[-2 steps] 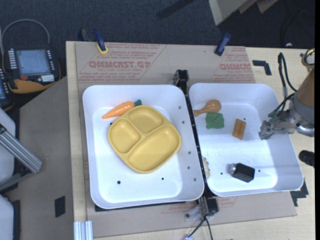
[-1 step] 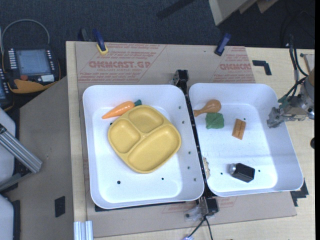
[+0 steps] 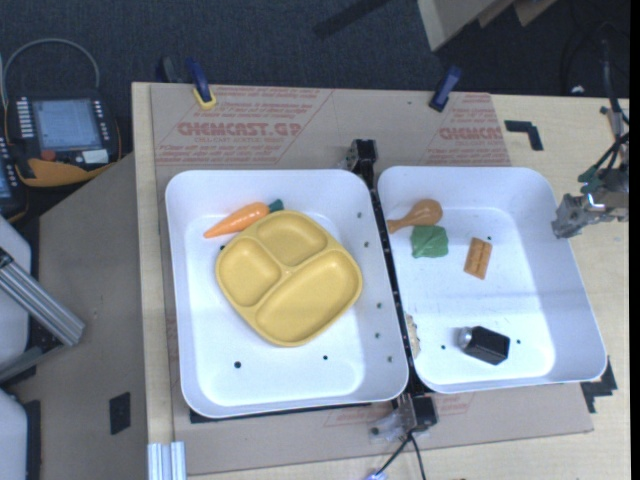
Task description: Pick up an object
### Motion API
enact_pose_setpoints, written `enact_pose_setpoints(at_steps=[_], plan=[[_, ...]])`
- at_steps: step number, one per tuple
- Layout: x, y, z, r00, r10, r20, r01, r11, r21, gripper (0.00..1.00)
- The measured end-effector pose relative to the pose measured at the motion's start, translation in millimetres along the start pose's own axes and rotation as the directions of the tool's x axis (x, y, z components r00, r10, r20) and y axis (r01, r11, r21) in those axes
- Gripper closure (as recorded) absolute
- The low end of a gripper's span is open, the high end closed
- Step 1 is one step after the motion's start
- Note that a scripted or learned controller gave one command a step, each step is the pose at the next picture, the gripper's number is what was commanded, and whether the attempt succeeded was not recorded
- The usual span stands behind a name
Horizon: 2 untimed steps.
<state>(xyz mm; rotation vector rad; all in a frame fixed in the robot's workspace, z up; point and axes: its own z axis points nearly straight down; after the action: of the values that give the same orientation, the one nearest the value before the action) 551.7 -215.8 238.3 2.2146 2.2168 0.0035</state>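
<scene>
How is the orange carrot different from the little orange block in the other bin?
The carrot is long, pointed and has a green top; the orange block is short and flat-ended. The carrot lies in the left bin right beside the yellow plate; the block lies apart in the right bin. Both are orange.

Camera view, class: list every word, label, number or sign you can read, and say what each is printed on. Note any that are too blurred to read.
"CHEMCAST" then letters like "G.P": red print on the brown board under the bins, left of centre.
Same red print repeated on the board's right part: too blurred to read fully.
Small red lines beneath both: unreadable.
Pendant screen at far left: too small to read.
</scene>
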Motion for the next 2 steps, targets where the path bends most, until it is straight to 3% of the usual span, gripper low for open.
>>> enact_pose_setpoints(at_steps=[1,2], plan=[[0,1,-17,1.000,-0.001,-0.001,0.001,1.000,0.003,1.00],[55,1,-4,1.000,-0.004,-0.007,0.005,1.000,0.010,1.00]])
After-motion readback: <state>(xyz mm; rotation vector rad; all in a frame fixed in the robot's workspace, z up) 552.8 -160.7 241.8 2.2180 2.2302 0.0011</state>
